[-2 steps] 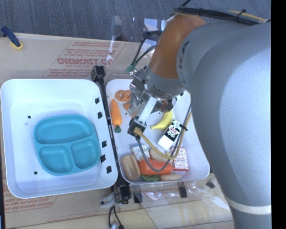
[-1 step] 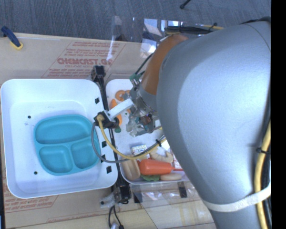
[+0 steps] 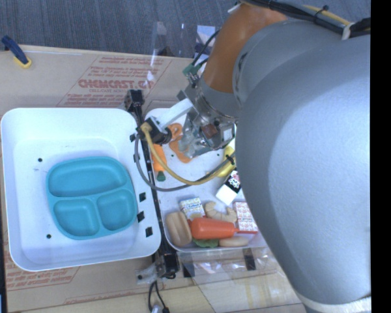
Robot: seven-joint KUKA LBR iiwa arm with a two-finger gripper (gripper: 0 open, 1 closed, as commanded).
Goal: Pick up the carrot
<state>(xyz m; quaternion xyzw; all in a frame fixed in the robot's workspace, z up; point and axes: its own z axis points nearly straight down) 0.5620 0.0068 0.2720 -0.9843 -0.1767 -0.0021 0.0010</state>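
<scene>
My own grey arm (image 3: 306, 149) fills the right half of the frame, smooth and rounded, with its orange band (image 3: 231, 44) near the top centre. It covers most of the right white bin (image 3: 182, 175), so I see just that bin's left strip and lower corner. My claw (image 3: 194, 139) sits at centre frame above that bin, a tangle of metal parts and clear plastic; I cannot tell how far it is open or whether it grips anything. Orange shapes beside it are too small to make out.

The carrot (image 3: 213, 227) lies in the lower part of the right bin, bottom centre of the frame. It is a smooth, tapered orange-red toy, pointing left to right, packed among other toy foods: a tan bread roll (image 3: 178, 227) touches its left end, and small printed boxes (image 3: 191, 207) sit just above it.

The left white bin (image 3: 16, 175), shallow with rounded corners, holds a glossy teal divided tray (image 3: 90, 196) with three compartments.
</scene>
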